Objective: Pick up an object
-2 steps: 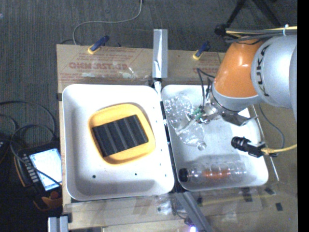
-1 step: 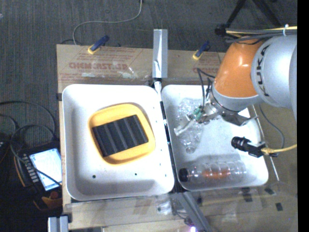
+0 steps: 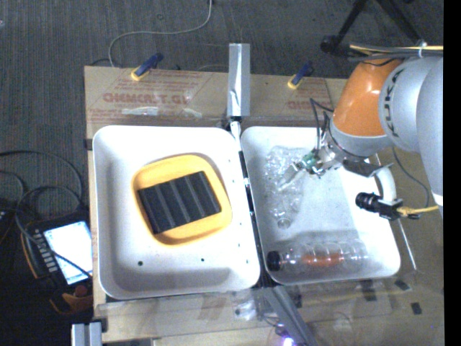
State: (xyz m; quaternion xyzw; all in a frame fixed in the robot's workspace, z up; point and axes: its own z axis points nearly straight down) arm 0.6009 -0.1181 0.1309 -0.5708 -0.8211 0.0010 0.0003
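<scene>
In the right bin (image 3: 382, 225) my gripper (image 3: 308, 164) hangs low near the back, under the orange band of the arm (image 3: 364, 107). Its tip sits at the right edge of a crumpled clear plastic piece (image 3: 282, 179); whether they touch is unclear. A clear plastic bottle (image 3: 320, 256) with a black cap and a reddish tint lies on its side along the bin's front wall. In the left bin (image 3: 115, 251) rests a yellow oval object (image 3: 181, 197) with a black ribbed top, tilted slightly.
A metal divider post (image 3: 238, 85) stands at the back between the bins. Cardboard with two blue-and-yellow clamps (image 3: 146, 65) lies behind them. A black cable plug (image 3: 369, 202) hangs by the arm at the right bin's right side. A tablet (image 3: 63, 247) lies on the floor at left.
</scene>
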